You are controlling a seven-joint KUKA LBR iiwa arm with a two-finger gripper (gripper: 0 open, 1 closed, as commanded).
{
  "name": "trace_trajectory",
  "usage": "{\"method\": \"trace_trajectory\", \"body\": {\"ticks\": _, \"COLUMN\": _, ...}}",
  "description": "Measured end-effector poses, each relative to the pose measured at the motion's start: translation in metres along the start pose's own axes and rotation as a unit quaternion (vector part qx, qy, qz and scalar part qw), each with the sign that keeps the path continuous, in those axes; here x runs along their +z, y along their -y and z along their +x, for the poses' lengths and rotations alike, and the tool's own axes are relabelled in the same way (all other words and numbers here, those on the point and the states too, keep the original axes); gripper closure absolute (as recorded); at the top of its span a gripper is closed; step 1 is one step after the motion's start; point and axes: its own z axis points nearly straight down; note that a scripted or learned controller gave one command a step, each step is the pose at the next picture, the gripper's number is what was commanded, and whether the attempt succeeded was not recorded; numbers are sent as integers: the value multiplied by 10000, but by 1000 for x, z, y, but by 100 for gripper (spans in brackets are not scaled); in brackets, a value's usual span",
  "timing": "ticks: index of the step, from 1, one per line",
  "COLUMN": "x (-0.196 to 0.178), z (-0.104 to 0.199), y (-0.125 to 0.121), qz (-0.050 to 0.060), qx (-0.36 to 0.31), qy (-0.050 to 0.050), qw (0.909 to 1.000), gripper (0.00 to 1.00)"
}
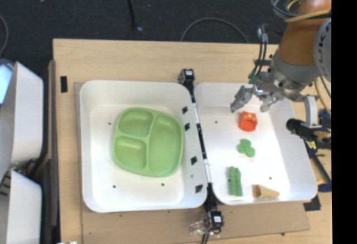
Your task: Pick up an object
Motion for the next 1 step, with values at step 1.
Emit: {"method": "trace_trajectory", "body": {"ticks": 1, "x": -8, "z": 0, "y": -3, "qz": -67, "qx": -16, "qy": 8, "qw": 10000, "gripper": 0}}
